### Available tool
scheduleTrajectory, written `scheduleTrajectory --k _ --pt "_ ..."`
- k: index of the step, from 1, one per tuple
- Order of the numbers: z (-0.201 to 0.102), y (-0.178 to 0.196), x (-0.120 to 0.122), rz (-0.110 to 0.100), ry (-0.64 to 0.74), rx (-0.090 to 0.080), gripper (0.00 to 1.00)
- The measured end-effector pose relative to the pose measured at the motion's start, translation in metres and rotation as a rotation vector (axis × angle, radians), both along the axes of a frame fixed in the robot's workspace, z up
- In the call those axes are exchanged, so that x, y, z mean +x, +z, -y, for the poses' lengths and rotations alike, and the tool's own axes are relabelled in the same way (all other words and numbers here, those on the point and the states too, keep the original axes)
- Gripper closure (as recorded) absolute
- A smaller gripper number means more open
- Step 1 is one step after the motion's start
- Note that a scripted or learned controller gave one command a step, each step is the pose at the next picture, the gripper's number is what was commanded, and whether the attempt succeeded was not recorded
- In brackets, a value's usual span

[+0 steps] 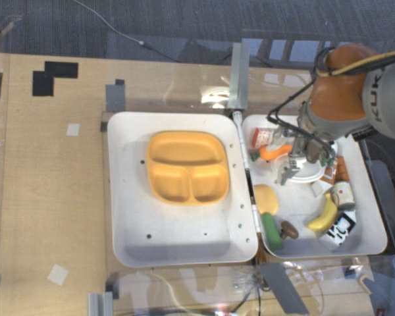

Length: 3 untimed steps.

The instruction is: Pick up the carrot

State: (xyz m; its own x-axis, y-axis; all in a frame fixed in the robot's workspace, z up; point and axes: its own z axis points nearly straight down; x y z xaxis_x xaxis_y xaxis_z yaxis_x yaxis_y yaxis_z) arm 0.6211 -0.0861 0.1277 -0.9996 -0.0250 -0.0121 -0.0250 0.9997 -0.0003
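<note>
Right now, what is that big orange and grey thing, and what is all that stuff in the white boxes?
That big thing is a robot arm. It reaches in from the right side of the picture, and a computer program moves it. At its end is a gripper, a kind of metal hand with two fingers. The camera sits above the bench and looks down at a slant.

On the bench are two shallow white bins side by side. The left bin holds a yellow plate with three sections. The right bin holds toy food: a carrot, a banana, a green vegetable, a small bottle and a few other bits.

The gripper hangs over the right bin, just beside the carrot. I cannot tell from here whether it is holding anything.
</note>
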Motion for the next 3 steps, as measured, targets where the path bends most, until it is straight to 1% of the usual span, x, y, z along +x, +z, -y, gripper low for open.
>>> scheduleTrajectory --k 1,2,3 --pt "0.019 -0.038 0.04 -0.024 0.155 0.0 0.0" --pt "0.006 -0.038 0.035 -0.016 0.129 -0.009 0.0" --pt "0.0 -0.037 -0.003 0.003 0.109 -0.003 0.0"
